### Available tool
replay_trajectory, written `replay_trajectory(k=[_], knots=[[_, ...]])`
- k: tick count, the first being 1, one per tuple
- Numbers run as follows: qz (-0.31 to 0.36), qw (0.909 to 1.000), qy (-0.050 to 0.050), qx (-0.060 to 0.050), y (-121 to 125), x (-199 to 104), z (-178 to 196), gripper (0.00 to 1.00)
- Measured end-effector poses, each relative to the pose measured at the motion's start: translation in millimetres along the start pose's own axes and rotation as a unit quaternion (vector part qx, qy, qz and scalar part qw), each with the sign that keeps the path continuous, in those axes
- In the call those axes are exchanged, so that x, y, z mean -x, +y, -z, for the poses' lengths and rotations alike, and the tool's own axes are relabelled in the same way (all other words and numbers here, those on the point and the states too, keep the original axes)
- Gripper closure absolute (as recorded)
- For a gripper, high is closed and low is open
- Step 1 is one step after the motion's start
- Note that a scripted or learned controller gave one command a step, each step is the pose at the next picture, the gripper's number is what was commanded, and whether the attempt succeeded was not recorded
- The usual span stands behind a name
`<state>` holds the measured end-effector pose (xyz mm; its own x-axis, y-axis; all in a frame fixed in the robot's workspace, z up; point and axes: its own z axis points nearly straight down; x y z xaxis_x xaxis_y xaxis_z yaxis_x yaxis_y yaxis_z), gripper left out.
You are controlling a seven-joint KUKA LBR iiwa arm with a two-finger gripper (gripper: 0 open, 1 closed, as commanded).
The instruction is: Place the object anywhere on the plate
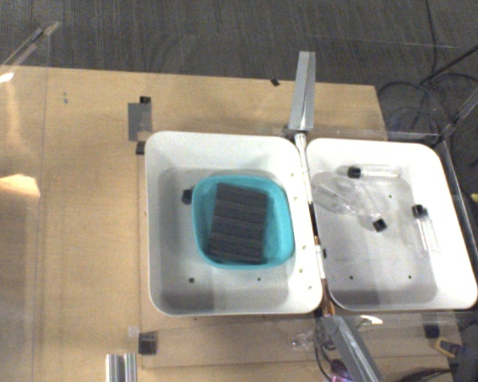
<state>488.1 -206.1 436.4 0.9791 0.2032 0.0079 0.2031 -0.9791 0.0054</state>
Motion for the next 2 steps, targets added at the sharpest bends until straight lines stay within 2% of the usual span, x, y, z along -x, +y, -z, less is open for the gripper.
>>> replay_trajectory(k=[2], knots=[[0.000, 1.0000, 0.000, -0.001, -0.2, -0.1, -0.3, 0.00]])
